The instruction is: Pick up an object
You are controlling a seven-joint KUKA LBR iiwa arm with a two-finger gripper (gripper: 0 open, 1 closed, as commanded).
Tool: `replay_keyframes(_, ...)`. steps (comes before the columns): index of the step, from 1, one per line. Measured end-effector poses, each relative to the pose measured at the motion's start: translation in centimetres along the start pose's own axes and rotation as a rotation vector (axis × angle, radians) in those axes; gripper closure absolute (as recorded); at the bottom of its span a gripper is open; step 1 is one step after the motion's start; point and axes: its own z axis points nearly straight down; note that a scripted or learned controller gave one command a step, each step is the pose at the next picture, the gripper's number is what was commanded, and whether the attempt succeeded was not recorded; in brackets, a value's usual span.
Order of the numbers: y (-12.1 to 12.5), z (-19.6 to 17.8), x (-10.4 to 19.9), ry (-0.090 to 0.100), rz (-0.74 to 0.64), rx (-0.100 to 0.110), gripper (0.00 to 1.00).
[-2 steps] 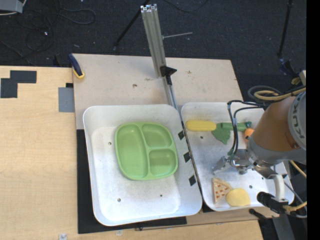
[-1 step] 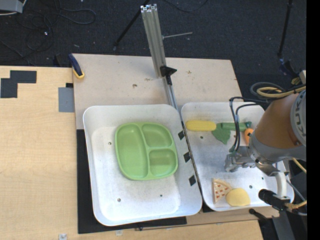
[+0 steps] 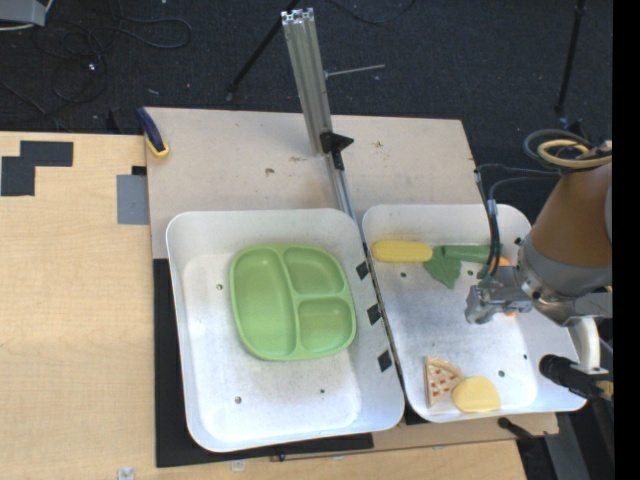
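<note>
Nearest the camera, the round yellow piece [image 3: 476,395] lies in the front corner of the right bin [image 3: 420,368], toward the camera from my fingers [image 3: 480,306]. Touching its left side is the pizza-slice toy [image 3: 439,378], also toward the camera from my fingers.

Right bin contents, continued:
1. Yellow corn-shaped toy [image 3: 401,252]: beyond my fingers and to their left, near the bin's far wall.
2. Green toy [image 3: 458,260]: just beyond my fingers, its left end next to the corn-shaped toy.

Left bin [image 3: 200,388] contents:
1. Green divided plate [image 3: 293,301]: well to the left of my fingers, lying flat, three compartments, nothing in them.

Arm pose: my arm [image 3: 570,233] reaches in from the right over the right bin's right half. The wrist is turned down toward the bin floor. My fingers hang over bare bin floor between the green toy and the pizza-slice toy. Whether they touch the floor cannot be determined.

Finger state: cannot be determined; they appear too small and blurred. No object is visible between them.
</note>
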Motion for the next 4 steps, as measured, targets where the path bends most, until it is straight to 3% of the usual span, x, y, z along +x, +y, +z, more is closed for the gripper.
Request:
replay_keyframes(1, 0.6, -6.1, 0.5, 0.000, -0.001, -0.001, 1.00)
replay_keyframes(2, 0.7, -7.6, 0.4, 0.001, 0.000, 0.003, 1.00)
replay_keyframes(4, 3.7, -5.3, 10.1, 0.002, -0.003, 0.006, 1.00)
